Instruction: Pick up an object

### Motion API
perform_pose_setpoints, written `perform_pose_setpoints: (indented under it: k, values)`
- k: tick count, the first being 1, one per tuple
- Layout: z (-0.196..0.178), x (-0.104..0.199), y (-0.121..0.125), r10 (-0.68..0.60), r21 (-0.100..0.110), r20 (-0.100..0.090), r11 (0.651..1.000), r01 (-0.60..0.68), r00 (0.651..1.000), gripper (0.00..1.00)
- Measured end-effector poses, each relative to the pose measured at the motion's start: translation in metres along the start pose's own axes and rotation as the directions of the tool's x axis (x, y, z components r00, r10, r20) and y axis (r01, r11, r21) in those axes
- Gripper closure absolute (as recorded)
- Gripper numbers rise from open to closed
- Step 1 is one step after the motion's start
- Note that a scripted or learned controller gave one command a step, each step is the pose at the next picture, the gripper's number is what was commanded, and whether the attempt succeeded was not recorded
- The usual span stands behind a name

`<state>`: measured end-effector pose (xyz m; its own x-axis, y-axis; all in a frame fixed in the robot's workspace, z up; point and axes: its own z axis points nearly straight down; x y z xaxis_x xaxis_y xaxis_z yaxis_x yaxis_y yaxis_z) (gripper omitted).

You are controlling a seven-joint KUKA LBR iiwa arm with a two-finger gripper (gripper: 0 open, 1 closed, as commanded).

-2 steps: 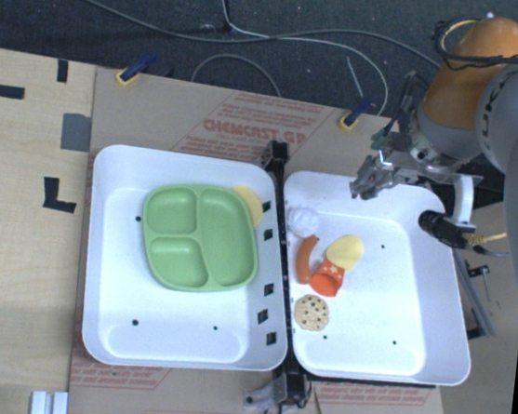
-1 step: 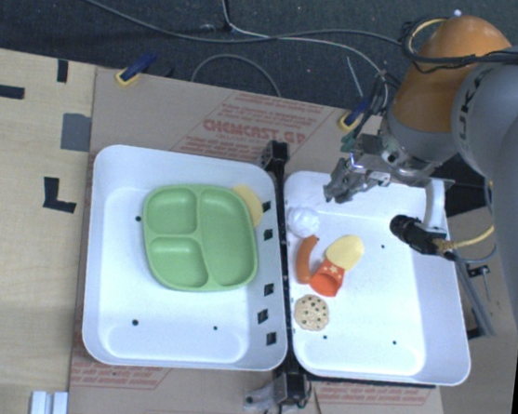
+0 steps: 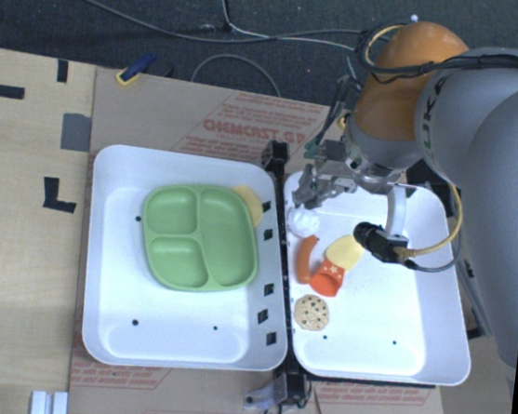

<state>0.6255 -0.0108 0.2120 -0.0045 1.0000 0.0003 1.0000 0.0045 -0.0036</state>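
The right bin [image 3: 392,344] holds a small white object [image 3: 302,222], an orange carrot-like piece [image 3: 305,258], a yellow piece [image 3: 345,252] on a red piece [image 3: 327,280], and a round cookie [image 3: 312,313]. My gripper [image 3: 311,192] hangs over the bin's back left corner, just above the white object. Its dark fingers point down and nothing shows between them. A small yellow object [image 3: 254,204] lies in the left bin beside the green plate.
A green divided plate [image 3: 201,238] lies in the left bin [image 3: 168,336]. A black divider with clips [image 3: 274,250] runs between the bins. The arm's grey body and orange band [image 3: 407,70] overhang the right bin's back. Cables cross the dark floor behind.
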Motion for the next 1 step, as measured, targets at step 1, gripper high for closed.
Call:
perform_pose_setpoints:
  k: [1]
  values:
    - [-0.0107,0.049,-0.0063,-0.002,-0.003,-0.001,1.0,0.002,1.0,1.0]
